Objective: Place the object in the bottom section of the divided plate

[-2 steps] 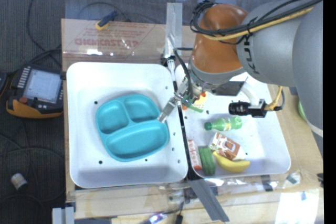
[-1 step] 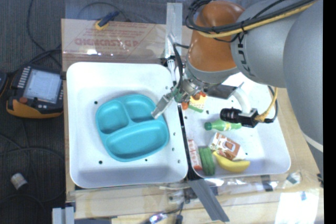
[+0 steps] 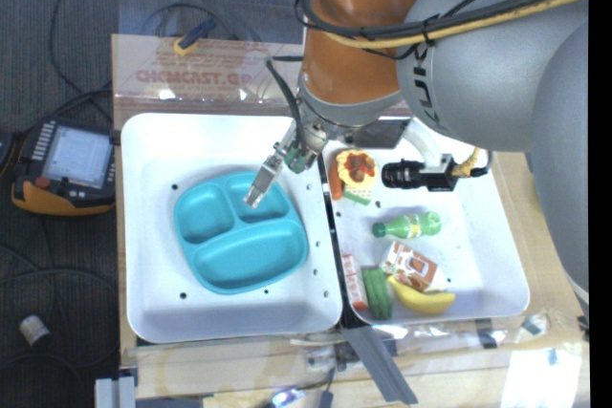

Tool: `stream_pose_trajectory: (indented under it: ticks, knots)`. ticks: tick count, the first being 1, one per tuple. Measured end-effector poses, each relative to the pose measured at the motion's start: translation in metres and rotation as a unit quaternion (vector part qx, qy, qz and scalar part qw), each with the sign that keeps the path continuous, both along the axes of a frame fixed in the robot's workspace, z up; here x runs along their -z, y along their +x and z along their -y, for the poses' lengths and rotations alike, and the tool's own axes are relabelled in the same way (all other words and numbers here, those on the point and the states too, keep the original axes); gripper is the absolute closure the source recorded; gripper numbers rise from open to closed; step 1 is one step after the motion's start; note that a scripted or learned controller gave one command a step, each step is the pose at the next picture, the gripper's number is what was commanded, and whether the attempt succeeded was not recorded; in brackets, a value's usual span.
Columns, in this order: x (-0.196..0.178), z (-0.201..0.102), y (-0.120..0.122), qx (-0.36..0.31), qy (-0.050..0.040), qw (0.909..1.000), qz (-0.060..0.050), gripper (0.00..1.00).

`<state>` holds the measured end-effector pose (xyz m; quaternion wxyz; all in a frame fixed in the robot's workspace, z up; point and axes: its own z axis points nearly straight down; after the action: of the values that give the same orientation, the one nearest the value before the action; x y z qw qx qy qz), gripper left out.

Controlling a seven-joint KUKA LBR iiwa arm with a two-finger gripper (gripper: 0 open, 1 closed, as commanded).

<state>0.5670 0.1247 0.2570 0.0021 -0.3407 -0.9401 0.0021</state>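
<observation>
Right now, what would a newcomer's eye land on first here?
The huge grey arm with its orange band dominates the top, reaching in from the right. Its end effector hangs over the blue divided plate in the left bin. The right bin holds a clutter of small items, among them a green bottle, a carton and a banana.

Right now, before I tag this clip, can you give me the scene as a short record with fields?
plate: blue divided plate, in the left bin
tool: the tool is above the plate's upper right section
right bin: the right bin holds a green bottle, banana, carton, cucumber, and red and yellow toy food
task: placing not yet done
</observation>
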Motion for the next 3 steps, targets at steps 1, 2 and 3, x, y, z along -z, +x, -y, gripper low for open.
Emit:
stream_pose_trajectory:
  ticks: [1, 2, 3]
  knots:
    - [-0.097, -0.010, 0.004, -0.167, 0.0005, 0.9860, 0.000, 0.00]
    - [-0.104, -0.010, 0.006, -0.166, 0.0000, 0.9860, -0.001, 1.00]
    - [-0.017, 0.069, -0.042, -0.287, 0.0015, 0.9581, -0.001, 1.00]
